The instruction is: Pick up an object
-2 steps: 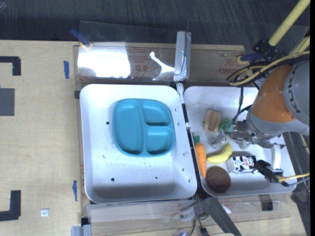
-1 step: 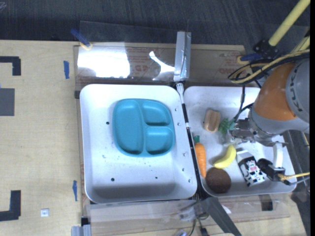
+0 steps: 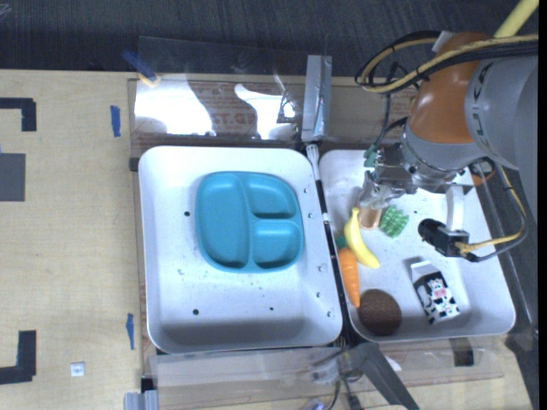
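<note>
Right bin point(image 3: 491, 310) holding clutter; gripper point(image 3: 373, 202) hovering at banana's point(image 3: 360, 242) twelve o'clock, finger state unclear; nothing lifted yet.

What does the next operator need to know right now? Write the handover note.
Pincer: low over the right bin, at its upper left part; whether it is open or shut cannot be told, and nothing is seen held.
Right bin: banana and carrot along the left wall, brown ball at the bottom, green piece and a small tan piece just under the pincer, black-and-white carton to the right.
Left bin: blue tray.
Done: arm brought down to the items.
Left: grasp one and lift it.
</note>
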`<state>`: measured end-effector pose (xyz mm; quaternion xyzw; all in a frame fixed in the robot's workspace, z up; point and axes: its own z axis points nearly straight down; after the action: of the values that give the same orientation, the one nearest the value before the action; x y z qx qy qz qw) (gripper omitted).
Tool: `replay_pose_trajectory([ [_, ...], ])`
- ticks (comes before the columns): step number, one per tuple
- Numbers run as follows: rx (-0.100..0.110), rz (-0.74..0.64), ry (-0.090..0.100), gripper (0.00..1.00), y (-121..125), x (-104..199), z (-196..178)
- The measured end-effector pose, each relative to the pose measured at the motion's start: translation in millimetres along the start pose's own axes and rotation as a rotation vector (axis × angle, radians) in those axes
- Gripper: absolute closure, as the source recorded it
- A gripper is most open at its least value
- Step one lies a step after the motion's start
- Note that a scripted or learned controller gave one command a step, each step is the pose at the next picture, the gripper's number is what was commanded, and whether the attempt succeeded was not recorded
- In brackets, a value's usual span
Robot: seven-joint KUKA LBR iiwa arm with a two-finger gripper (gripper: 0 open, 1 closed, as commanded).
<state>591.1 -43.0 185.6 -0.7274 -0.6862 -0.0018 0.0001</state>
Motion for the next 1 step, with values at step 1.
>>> replay_pose_trajectory([
  [1, 0.008, 0.005, -0.003, 0.00, -2.1, -3.6, 3.6],
])
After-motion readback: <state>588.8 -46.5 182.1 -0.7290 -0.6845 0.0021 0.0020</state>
